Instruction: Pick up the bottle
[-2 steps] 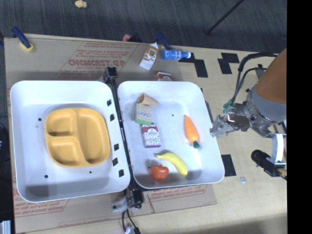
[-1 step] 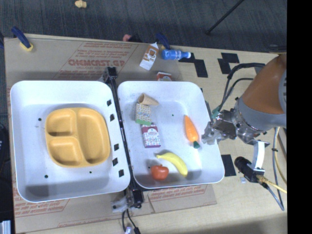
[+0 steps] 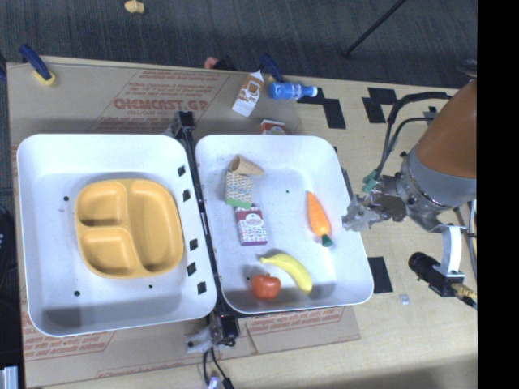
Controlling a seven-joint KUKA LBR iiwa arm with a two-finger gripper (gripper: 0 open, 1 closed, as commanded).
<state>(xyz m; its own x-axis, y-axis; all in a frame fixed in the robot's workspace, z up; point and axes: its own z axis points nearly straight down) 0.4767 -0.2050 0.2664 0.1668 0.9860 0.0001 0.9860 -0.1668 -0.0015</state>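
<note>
The bottle point(image 3: 289, 91), blue with a white cap end, lies on its side on the bench point(image 3: 381, 314) beyond the far rim of the right bin point(image 3: 345, 254), outside both bins and just beside a small carton point(image 3: 247, 94). The gripper point(image 3: 362, 215) hangs at the right bin's right rim, well apart from the bottle; whether its fingers are open or closed cannot be determined from this angle, and nothing is visible between them. The right bin contains a patterned carton point(image 3: 241, 186), a dark red packet point(image 3: 253, 226), a carrot point(image 3: 318, 215), a banana point(image 3: 289, 270) and a tomato point(image 3: 265, 286). The left bin point(image 3: 49, 298) contains a yellow divided plate point(image 3: 130, 227).
</note>
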